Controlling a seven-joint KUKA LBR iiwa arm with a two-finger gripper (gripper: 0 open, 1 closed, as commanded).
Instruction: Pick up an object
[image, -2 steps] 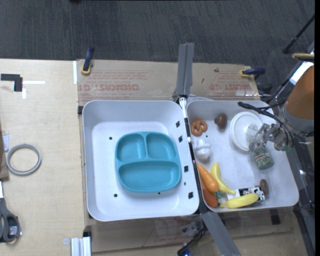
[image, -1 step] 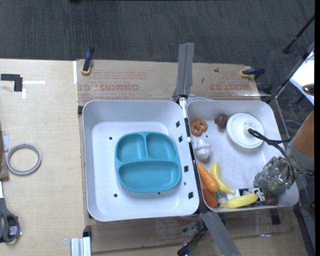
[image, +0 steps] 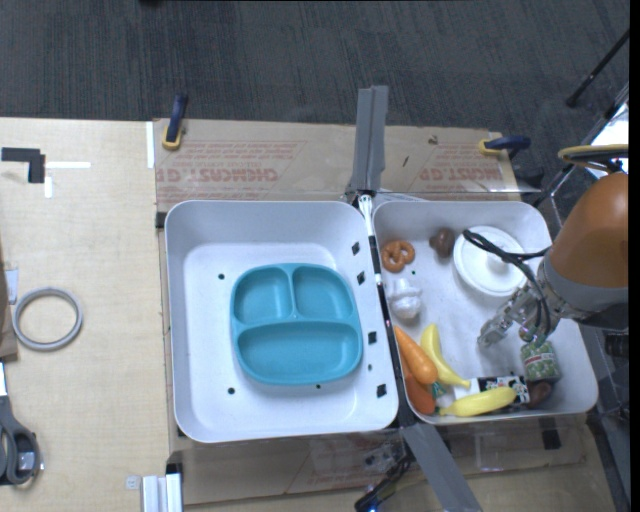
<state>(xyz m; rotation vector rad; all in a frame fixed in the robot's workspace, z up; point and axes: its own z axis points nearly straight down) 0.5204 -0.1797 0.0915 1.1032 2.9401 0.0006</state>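
The right bin holds several small items. A pretzel and a brown lump lie at its far side, beside a white bowl. Near the divider sit a white crumpled piece, an orange carrot and a yellow banana. A second banana lies along the front wall. My gripper hangs open over the bare floor in the right half of this bin, with nothing between its fingers. A green can stands just to its right, close to the fingers.
The left bin holds a teal divided plate. A small black-and-white packet lies by the second banana. On the bench at far left are a grey ring and scissors. A grey post rises behind the bins.
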